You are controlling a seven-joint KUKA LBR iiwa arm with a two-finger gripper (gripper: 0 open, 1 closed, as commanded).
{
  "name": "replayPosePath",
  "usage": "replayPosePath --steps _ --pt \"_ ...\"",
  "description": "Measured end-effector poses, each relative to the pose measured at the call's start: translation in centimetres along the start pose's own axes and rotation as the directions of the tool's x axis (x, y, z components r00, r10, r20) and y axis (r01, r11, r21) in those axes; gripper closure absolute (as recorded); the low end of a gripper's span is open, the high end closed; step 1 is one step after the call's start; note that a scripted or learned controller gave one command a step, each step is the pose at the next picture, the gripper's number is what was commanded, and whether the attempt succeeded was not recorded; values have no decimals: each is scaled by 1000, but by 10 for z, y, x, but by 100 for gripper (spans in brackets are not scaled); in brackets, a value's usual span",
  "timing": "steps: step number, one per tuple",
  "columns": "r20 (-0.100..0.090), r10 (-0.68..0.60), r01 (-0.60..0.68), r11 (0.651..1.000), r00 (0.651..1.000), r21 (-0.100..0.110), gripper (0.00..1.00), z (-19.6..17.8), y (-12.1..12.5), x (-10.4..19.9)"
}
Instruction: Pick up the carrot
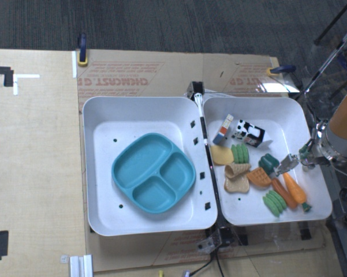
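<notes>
Two shallow white bins sit side by side on the tabletop (34,172). The left bin (95,172) holds a single teal divided plate (154,172) with three compartments, lying near the bin's centre and turned at a slant; nothing lies in the compartments.

The right bin (288,111) carries a cluster of small toy items. Toward 12 o'clock in that bin are a small blue, white and orange block (223,129) and, just beside it at 3 o'clock, a black-and-white cow-patterned toy (248,133). Below them, near the bin's left wall, lies a yellow piece (221,155), with a ribbed green piece (240,153) touching it on the right. Further toward 6 o'clock sit a tan waffle-like piece (237,169) and a slice of toast (237,183). An orange wedge-shaped piece (258,178) lies next to them, and a dark green item (269,163) sits just above it.

The carrot (294,190) lies at about 4 o'clock in the right bin, slanting down toward the bin's lower right corner, with a second, thinner orange-red stick (282,194) alongside it. A green pea pod (274,202) lies at 7 o'clock from the carrot, close to the bin's front rim.

The gripper (288,164) reaches in from 3 o'clock and hangs just above the carrot's upper end. Its fingers look released, with nothing between them.
</notes>
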State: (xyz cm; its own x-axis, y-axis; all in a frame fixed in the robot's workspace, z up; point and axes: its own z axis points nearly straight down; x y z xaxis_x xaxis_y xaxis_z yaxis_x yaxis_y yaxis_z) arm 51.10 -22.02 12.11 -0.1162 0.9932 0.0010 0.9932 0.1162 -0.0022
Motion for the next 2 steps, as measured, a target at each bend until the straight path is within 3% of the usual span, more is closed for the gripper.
replayPosePath --steps 1,2 --pt "-12 117 -117 993 993 -7 0 28 -15 8" --pt "0 125 -125 992 992 -14 100 16 -15 2"
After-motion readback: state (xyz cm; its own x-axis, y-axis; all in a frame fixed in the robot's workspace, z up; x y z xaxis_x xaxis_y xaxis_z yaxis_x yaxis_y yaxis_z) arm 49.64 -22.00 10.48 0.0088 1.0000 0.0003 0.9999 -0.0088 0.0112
